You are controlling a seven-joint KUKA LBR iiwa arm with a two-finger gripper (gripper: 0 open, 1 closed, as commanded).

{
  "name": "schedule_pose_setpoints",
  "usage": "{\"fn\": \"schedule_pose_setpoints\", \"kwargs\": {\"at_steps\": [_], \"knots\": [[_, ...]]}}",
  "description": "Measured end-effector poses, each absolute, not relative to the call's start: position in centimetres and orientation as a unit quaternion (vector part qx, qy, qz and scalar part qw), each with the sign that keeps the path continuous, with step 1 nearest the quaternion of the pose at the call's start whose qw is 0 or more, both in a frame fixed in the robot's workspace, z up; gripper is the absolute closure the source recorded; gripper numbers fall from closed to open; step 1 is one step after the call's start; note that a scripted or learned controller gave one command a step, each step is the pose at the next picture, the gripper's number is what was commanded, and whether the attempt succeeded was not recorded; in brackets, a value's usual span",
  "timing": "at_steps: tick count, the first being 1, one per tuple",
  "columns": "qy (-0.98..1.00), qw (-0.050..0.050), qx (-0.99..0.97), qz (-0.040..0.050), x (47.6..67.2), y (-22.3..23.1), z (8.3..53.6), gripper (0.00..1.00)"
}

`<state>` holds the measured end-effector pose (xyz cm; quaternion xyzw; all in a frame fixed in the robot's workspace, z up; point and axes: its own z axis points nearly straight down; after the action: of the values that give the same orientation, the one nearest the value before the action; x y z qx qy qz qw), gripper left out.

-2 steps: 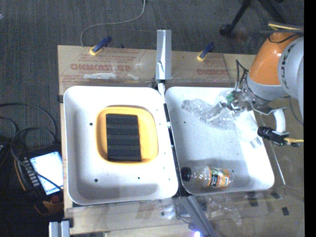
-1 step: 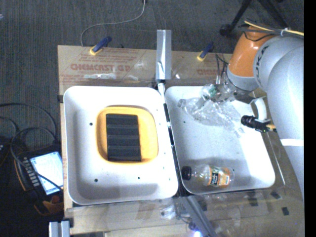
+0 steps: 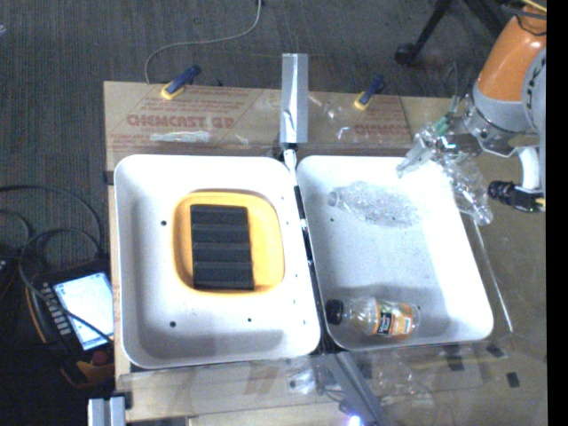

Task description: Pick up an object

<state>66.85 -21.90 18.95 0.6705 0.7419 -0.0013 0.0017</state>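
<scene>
The right bin (image 3: 444, 264) holds a clear crumpled plastic bottle (image 3: 373, 202) near its back and a small bottle with an orange label and black cap (image 3: 377, 316) lying along its front wall. In the left bin (image 3: 142, 238) lies a yellow block with a black ribbed top (image 3: 226, 242). My gripper (image 3: 433, 145) hangs over the right bin's back right corner, above and to the right of the clear bottle. A piece of crumpled clear plastic (image 3: 470, 192) sits just below the wrist by the bin's right rim; whether it is held cannot be made out.
A metal post (image 3: 294, 105) stands behind the seam between the bins. Two blue and yellow clamps (image 3: 180, 80) (image 3: 369, 90) pin the board at the back. Cables and a small device (image 3: 80, 304) lie on the floor at left. A chair base (image 3: 444, 16) stands behind.
</scene>
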Motion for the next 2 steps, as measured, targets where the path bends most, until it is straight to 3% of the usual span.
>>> {"fn": "schedule_pose_setpoints", "kwargs": {"at_steps": [2], "knots": [[0.843,-0.001,0.538,-0.0001,48.4,-21.4,17.8,0.00]]}}
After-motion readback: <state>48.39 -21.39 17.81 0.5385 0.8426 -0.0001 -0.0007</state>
